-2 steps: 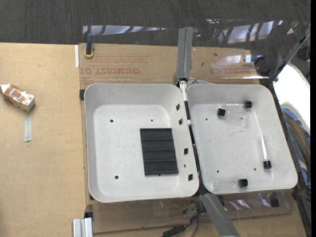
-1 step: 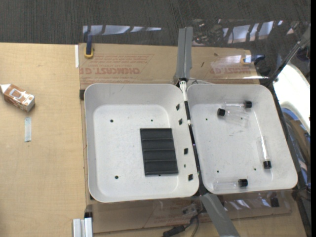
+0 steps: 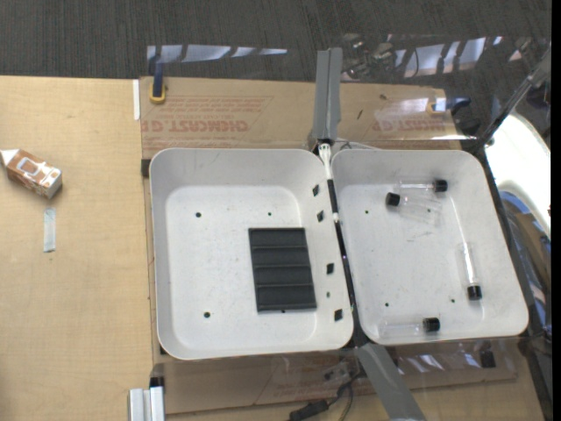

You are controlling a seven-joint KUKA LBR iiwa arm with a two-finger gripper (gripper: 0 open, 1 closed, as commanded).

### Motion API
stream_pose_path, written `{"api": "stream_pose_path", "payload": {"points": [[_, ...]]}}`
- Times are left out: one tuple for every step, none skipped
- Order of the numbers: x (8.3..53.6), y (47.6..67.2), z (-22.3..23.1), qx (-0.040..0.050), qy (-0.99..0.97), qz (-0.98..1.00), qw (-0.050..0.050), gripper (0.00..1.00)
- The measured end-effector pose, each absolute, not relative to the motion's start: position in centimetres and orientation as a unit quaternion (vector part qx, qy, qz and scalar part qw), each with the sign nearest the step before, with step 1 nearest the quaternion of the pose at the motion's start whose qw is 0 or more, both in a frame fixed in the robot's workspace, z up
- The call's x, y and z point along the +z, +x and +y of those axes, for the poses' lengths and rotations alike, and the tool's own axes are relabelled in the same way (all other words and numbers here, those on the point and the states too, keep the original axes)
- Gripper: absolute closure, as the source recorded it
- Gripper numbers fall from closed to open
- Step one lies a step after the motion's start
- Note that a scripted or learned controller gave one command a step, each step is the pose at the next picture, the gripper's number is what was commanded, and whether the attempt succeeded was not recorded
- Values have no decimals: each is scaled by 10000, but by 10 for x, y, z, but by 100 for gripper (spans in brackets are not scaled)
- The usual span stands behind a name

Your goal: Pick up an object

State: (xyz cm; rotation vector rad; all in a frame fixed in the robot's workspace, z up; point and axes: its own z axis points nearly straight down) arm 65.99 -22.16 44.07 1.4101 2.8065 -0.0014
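Reading mirrored "CHEMCOZT" on cardboard [image 3: 210,117] behind bins.

A tan wooden desk [image 3: 79,323] spreads below dark grey carpeted floor [image 3: 219,11]. Brown cardboard [image 3: 228,117] lies flat on it. Glare streaks the clear sheet [image 3: 421,55] above.

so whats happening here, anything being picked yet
Nothing is being handled at this moment. Two white bins sit side by side on the bench. The left bin holds a black ribbed block lying flat near its middle. The right bin holds a few clear tubes with black caps, scattered near its edges. Nothing has been lifted.
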Motion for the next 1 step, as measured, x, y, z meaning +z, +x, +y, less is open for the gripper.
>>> {"api": "stream_pose_path", "payload": {"points": [[441, 660, -222, -4, 4006, 9163, 2, 100]]}}
